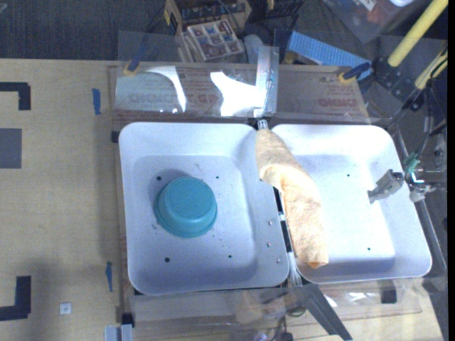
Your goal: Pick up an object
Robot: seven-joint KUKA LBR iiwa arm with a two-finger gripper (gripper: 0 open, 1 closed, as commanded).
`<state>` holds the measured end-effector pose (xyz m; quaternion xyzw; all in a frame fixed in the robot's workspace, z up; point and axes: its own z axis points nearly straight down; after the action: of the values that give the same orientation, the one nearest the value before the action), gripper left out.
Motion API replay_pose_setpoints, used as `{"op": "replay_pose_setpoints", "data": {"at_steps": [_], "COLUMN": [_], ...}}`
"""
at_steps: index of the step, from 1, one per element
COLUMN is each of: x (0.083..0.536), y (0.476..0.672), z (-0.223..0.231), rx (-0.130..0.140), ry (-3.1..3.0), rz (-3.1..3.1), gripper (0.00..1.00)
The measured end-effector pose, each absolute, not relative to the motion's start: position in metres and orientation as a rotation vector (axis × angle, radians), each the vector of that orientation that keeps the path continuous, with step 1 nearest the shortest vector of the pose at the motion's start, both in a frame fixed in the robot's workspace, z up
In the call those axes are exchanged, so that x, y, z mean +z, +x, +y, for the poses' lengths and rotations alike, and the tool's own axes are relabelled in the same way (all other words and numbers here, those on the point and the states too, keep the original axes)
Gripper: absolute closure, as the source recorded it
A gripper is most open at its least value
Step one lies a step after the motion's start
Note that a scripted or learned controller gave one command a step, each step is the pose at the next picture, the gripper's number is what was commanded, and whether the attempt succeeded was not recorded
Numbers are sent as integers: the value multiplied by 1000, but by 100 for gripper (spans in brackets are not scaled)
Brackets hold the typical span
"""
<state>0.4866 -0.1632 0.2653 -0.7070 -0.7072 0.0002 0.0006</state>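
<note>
- Lying along the divider between the two bins: orange cloth (297,203), mostly inside right bin (355,148).
- Teal bowl (186,206), upside down, left of cloth, in left bin (142,148).
- Tool (387,185), right of cloth, apart from it, fingers' state unclear.

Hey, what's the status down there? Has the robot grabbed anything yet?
Gripper over right bin, near its right rim, nothing held. Teal bowl in left bin. Cloth draped along the divider.

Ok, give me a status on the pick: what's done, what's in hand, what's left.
Done: nothing lifted yet. The teal bowl sits upside down in the left bin, and the tan cloth lies along the divider, mostly in the right bin. In hand: nothing; the gripper is at the right bin's right edge, apart from both. Left: reach one, grasp it, lift it.
</note>
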Motion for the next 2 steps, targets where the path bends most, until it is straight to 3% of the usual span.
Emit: {"op": "replay_pose_setpoints", "data": {"at_steps": [1,2], "x": [245,207], "y": [518,588], "z": [-83,-56], "rx": [2,-2], "ry": [-2336,-2184], "rz": [-2097,-2263], "gripper": [0,0]}}
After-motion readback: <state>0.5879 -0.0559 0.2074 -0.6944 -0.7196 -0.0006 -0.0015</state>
